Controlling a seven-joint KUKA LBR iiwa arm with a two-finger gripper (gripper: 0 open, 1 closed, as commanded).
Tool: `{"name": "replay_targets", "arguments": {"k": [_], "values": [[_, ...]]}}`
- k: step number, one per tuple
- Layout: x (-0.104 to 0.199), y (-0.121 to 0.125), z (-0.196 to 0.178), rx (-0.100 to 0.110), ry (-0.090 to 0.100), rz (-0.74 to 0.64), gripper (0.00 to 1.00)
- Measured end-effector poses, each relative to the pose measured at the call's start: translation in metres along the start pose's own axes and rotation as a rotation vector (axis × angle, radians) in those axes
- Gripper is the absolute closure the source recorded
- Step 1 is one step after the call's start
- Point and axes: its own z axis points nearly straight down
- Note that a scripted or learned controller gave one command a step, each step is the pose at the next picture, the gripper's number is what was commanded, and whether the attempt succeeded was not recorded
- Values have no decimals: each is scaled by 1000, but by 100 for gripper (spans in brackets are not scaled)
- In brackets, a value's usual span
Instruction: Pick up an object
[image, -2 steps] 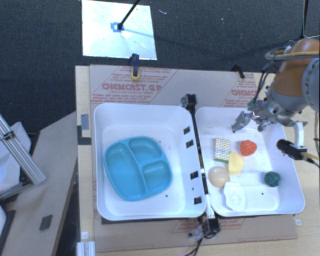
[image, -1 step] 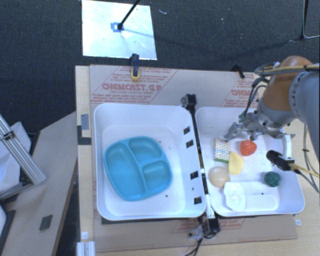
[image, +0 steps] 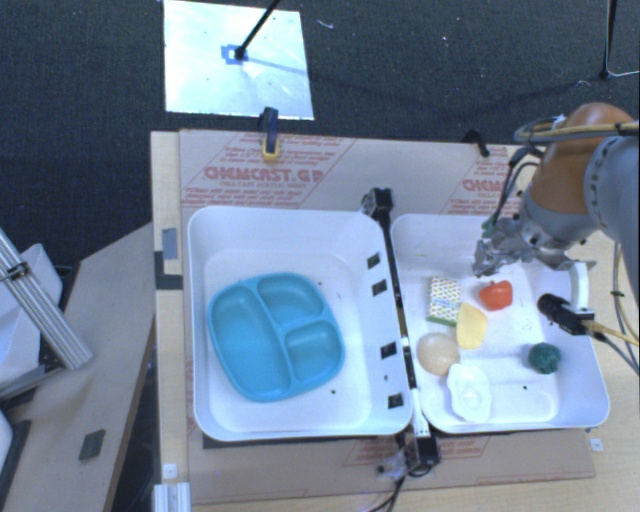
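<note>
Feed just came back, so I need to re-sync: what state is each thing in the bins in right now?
Blue plastic divided tray: flat in left bin.
Red round toy: loose, right bin, below claw.
Yellow wedge: lying loose.
Patterned yellow-green block: lying loose.
Beige round piece: lying loose.
White lump: lying loose.
Dark green ball: lying loose.

Arm (image: 590, 170) cut off at right edge

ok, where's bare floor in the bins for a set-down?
Left bin: a strip behind the blue tray, and its front right corner. Right bin: back left corner, behind the sponge, and a strip in front of the green ball. Crowded: its middle, around the sponge, yellow piece, red piece and gripper.
</note>
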Motion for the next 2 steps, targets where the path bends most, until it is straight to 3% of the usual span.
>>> {"name": "replay_targets", "arguments": {"k": [2], "values": [[-2, 2, -110, -1, 0, -4, 100]]}}
